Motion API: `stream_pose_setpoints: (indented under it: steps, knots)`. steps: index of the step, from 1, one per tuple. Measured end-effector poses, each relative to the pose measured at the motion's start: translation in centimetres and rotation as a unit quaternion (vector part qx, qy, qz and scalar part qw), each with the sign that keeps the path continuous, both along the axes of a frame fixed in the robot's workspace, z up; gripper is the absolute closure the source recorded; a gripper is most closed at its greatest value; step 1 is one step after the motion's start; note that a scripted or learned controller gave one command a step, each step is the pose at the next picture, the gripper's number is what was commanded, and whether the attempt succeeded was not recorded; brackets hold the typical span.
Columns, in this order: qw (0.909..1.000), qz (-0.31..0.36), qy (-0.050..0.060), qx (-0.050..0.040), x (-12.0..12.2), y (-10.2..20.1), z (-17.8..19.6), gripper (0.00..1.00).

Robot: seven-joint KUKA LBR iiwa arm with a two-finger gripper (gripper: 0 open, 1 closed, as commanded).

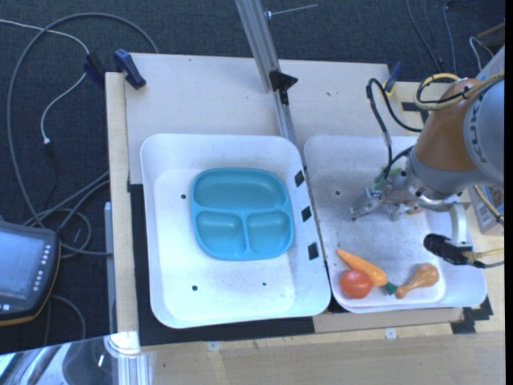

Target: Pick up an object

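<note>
Pincer point(365, 209) is hanging low over the right bin point(346, 160), roughly mid-bin, pointing twd the left of the camera view. Whether it is wide or narrow can't be told from this angle; nothing is showing in its grasp. Arm point(450, 139), grey w/ an orange band, is reaching in from the right edge and is covering the bin's far right part.

Possible pick items are lying along the right bin's near edge, well apart from the pincer. An orange carrot point(362, 264) is lying at a slant, its thick end pointing twd the bin's middle. A red tomato point(356, 284) is sitting just below it, touching or nearly so. A tan drumstick point(419, 277) is lying to the right of both, near the front right corner, w/ a small green bit point(390, 288) showing btwn it and the carrot.

Left bin point(170, 295) is holding a blue divided plate point(240, 213), lying flat near its centre w/ three compartments facing up. Both bins are resting side by side on the pale bench point(200, 95).
</note>
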State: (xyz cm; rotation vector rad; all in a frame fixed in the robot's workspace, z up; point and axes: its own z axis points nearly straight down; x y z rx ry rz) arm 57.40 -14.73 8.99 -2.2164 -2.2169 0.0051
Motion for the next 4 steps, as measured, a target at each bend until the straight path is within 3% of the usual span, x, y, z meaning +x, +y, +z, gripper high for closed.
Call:
stream_pose_setpoints:
  steps: [1, 4]
  knots:
    - [1.0, 0.0, -0.004, -0.0002, 0.2, 0.0, 1.4, 1.0]
    - [1.0, 0.001, -0.007, -0.0019, 1.7, -1.1, 14.5, 1.0]
